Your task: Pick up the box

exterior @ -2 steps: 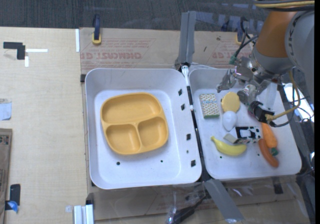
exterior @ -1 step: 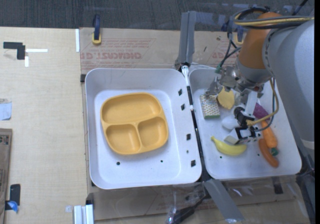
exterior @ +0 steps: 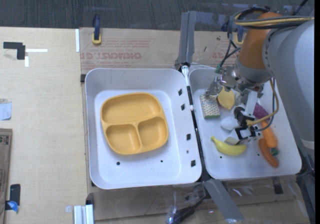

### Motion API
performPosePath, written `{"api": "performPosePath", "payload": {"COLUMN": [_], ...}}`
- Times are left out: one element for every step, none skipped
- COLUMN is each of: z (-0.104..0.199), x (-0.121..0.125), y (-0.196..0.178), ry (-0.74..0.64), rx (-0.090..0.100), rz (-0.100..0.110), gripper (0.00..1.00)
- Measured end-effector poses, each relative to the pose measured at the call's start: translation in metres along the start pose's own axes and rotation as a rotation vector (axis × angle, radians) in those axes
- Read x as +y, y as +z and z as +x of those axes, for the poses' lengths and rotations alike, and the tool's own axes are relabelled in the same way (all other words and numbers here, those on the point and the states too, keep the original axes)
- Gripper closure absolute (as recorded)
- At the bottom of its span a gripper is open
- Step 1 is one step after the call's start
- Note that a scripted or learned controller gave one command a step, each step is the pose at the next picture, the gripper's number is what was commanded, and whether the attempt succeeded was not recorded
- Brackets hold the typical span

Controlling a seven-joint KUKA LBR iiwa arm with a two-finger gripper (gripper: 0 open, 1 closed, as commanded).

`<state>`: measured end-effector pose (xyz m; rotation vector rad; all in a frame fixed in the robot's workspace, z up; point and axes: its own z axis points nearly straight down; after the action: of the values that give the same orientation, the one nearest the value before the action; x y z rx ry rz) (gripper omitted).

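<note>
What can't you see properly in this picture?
All in the camera view:
- Yellow lump: its top is tucked under the claw, so I can't name it.
- Pink thing: partly covered by the robot.
- White blob above the banana: too small and blurry to name.
- Right bin: its right side is hidden by the grey arm.

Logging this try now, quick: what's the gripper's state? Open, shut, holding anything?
Gripper: cannot be told from this view; it is low in the right bin, just above a yellow lump.
</note>
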<state>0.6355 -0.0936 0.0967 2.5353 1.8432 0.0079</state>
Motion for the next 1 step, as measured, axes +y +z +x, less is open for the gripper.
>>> {"api": "performPosePath", "payload": {"z": [-0.0091], "x": [-0.0299], "y": [-0.0001], "ry": [-0.073], "rx": [0.002], "rz": [0.000], "gripper": [0.00]}}
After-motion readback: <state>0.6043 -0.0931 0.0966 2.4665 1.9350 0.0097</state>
